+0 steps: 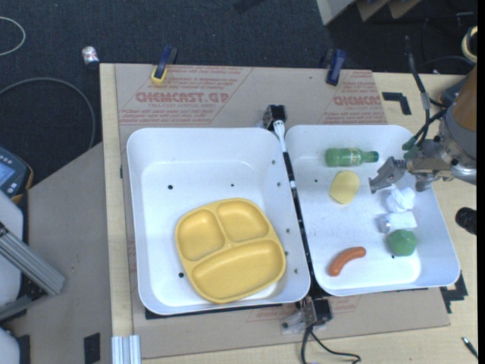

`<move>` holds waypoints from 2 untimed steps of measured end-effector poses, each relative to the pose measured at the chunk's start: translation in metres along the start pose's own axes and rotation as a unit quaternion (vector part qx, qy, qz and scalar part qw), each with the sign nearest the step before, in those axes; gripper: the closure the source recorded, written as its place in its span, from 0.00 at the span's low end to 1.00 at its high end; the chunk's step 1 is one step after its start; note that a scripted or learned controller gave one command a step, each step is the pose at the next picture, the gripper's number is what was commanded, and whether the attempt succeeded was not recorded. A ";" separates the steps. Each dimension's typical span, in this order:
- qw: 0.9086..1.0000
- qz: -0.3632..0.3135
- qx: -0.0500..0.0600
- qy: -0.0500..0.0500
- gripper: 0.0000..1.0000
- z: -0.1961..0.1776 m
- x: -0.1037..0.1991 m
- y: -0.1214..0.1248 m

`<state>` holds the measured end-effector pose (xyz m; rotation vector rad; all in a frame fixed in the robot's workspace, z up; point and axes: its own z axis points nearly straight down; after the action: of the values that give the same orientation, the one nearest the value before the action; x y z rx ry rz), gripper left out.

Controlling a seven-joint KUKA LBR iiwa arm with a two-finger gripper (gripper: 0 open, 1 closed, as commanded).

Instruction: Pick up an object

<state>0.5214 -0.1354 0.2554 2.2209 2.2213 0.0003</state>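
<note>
So the right bin (447, 268) has plenty to grab: a green bottle (350, 157) lying on its side near the top, a yellow lump (344, 187) just below it, an orange sausage (346, 261) low down, a green ball thing (402, 243) and some white bits (399, 200) over on the right. The gripper (390, 174) hangs at the bin's right side with its fingers spread apart, nothing between them. Closest stuff is the white bits just below it; the bottle sits left and a little up, long axis running left-right. Left bin (151, 154) just has the yellow divided plate (229, 249)
</note>
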 end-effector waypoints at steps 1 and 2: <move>1.000 -0.005 0.003 0.003 0.00 0.027 0.088 0.021; 1.000 0.000 0.000 0.000 1.00 0.014 0.082 0.022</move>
<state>0.5429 -0.0538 0.2409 2.2207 2.2217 0.0015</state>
